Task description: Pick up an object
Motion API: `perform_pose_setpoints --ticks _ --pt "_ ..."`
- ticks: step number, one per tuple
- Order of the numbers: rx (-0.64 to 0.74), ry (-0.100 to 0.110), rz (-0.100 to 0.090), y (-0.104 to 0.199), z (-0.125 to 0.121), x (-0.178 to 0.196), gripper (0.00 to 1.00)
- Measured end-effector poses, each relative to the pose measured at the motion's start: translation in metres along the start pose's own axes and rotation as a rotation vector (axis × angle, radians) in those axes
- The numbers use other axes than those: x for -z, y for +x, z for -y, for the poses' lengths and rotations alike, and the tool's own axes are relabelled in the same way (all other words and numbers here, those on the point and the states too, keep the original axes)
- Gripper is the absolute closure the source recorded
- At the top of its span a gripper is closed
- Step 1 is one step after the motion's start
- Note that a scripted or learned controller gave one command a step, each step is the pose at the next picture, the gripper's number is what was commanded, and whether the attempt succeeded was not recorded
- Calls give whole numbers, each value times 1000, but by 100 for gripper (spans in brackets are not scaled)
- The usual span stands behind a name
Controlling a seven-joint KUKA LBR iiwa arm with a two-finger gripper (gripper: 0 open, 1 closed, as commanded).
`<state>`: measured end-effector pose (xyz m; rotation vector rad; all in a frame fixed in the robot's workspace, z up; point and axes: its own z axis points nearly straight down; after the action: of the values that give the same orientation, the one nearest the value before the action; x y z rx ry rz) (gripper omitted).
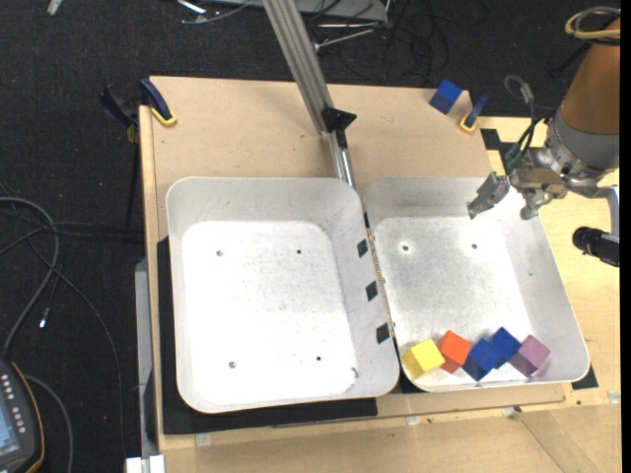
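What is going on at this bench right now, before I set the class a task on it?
A grey robot arm with an orange band reaches in from the right, its two-finger gripper open and holding nothing above the far side of the right-hand shallow white bin. Small blocks cluster along that bin's near edge: a yellow cube, an orange cube, two blue cubes and a purple cube. Another small blue cube sits on the wooden bench beyond the bins. Nothing is picked up yet.

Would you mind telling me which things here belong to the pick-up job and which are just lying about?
Job: yellow block, orange block, blue block, purple block, all clustered in the right bin; gripper, open above that bin.

Lying about: left bin, stray blue block on the bench, clamps.
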<state>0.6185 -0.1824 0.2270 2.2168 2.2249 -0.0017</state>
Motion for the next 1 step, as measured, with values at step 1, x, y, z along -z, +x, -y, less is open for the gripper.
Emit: perform_pose_setpoints --ticks 1 --pt "-1 9 -5 46 56 -49 0"
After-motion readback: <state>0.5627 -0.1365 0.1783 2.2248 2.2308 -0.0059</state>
